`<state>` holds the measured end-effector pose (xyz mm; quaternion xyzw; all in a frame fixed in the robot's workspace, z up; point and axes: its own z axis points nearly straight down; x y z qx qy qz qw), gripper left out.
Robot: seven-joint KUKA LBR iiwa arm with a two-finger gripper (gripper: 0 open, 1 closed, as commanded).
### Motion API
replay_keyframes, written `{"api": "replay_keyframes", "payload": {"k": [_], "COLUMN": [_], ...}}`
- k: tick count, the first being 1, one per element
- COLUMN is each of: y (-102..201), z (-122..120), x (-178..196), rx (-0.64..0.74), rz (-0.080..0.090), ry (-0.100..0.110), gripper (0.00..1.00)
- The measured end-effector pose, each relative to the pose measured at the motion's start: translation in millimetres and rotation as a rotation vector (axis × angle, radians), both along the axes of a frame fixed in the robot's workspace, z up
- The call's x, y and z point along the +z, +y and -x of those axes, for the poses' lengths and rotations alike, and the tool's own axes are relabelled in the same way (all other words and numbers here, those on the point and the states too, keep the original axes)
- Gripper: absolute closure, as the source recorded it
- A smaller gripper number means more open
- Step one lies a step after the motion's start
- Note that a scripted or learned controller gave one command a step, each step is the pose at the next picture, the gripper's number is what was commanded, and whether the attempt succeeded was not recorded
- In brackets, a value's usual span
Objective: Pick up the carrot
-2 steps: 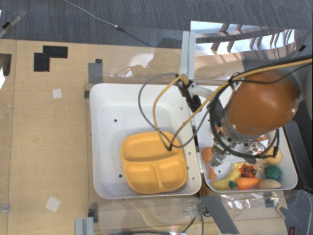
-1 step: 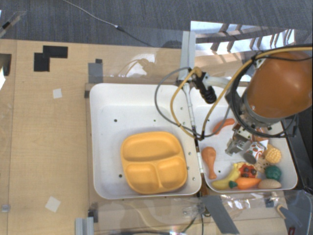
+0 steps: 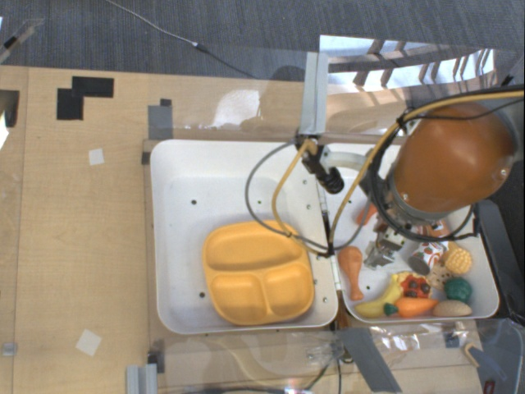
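Along the front wall of the right bin [image 3: 492,302], the carrot [image 3: 416,307] lies flat among a cluster of toy food, its orange body pointing toward the bin's front corner. Touching it on the left are a yellow banana [image 3: 379,306] and a small red piece [image 3: 417,286]; a pale potato-like piece [image 3: 452,308] sits just beside its right end, with a green piece [image 3: 459,290] and an ear of corn [image 3: 458,260] behind that. The gripper [image 3: 382,251] hangs over the bin's middle, under the arm's orange band [image 3: 449,154], and the carrot lies forward and to the right of it, apart from the fingers. Whether the jaws are released or clenched cannot be told. A chicken drumstick [image 3: 352,269] lies just left of the gripper. The left bin [image 3: 176,220] holds a yellow divided plate [image 3: 257,271]
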<state>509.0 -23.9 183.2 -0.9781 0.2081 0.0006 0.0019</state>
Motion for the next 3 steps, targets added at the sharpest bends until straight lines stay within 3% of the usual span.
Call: {"api": "replay_keyframes", "payload": {"k": [1, 2, 3], "y": [-37, -49, -105], "z": [-12, -20, -6], "x": [8, 65, -44], "rx": [0.106, 0.221, 0.200], "rz": [0.001, 0.002, -0.002], "ry": [-0.005, -0.010, 0.005], "gripper": [1.00, 1.00, 1.00]}}
